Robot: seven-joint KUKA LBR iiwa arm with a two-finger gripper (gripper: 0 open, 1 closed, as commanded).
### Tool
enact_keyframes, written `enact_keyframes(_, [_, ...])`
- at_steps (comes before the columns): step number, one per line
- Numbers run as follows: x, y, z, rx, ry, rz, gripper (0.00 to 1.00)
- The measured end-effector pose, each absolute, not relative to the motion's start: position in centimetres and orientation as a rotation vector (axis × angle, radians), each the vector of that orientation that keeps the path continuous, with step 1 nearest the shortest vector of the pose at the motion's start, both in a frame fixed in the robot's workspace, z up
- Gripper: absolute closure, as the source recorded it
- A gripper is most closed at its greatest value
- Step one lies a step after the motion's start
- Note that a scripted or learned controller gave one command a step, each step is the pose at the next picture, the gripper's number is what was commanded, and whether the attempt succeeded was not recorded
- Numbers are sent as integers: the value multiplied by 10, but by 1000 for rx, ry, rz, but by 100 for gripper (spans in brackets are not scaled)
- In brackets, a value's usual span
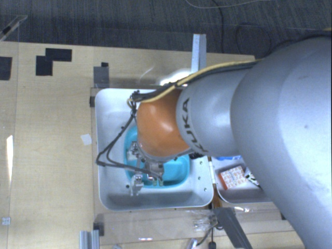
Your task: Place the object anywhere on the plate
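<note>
Pincer (139, 183) low over blue plate (179, 173), grip state can't tell, arm (233, 123) hides most of plate

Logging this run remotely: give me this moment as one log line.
arm: over left bin | gripper: low over blue plate, fingers unclear | right bin: red-white item

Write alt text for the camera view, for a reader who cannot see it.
A grey KUKA arm with an orange band reaches from the right over the left white bin, its gripper low above a blue plate. The right bin holds a red-and-white patterned object.
</note>
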State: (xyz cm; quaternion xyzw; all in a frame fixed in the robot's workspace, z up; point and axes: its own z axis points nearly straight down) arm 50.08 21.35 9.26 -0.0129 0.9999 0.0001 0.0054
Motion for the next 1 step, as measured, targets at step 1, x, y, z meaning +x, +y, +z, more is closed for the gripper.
enact_keyframes(1, [569, 158, 127, -236, 3136, 3, 0])
